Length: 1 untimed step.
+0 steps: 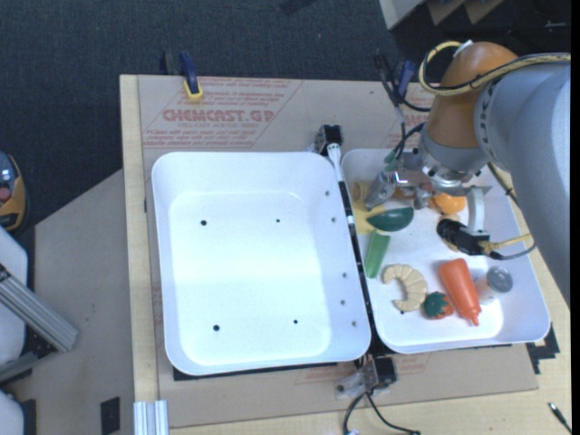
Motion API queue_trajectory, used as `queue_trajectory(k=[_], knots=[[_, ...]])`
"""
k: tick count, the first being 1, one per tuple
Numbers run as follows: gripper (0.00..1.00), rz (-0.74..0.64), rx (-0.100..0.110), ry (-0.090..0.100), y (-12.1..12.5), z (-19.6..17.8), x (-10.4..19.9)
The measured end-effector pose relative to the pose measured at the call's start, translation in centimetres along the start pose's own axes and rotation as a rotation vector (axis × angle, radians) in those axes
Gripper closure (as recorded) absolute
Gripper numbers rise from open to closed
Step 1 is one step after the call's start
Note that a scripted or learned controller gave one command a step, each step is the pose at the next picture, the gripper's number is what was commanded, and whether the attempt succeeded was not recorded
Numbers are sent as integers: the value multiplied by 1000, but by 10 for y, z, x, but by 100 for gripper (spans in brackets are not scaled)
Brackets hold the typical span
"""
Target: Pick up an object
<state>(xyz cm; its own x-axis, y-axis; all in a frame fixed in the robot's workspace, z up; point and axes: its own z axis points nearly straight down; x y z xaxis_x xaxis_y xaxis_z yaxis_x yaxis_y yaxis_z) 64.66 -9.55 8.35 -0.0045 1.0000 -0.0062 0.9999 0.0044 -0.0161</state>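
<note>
My gripper (395, 188) hangs over the back left part of the right bin (521, 320). Just below it lies a dark green, leaf-shaped object (391, 217), partly over a yellow piece (362, 219); whether they touch the gripper I cannot tell. A small orange object (450, 203) sits right beside the gripper. Further forward lie a green stick (376, 255), a tan croissant (407, 285), an orange carrot (461, 288) with a green top (437, 305), and a small grey round piece (499, 281).
The left bin (163, 184) stands wall to wall with the right one. The grey arm with its orange band (471, 71) comes in from the back right over the right bin's far corner. Both bins rest on a cardboard-topped bench (227, 107).
</note>
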Motion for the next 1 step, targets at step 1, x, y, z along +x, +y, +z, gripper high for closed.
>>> queue_trajectory(k=[1], knots=[[0,2,13,7,14,2,-4]])
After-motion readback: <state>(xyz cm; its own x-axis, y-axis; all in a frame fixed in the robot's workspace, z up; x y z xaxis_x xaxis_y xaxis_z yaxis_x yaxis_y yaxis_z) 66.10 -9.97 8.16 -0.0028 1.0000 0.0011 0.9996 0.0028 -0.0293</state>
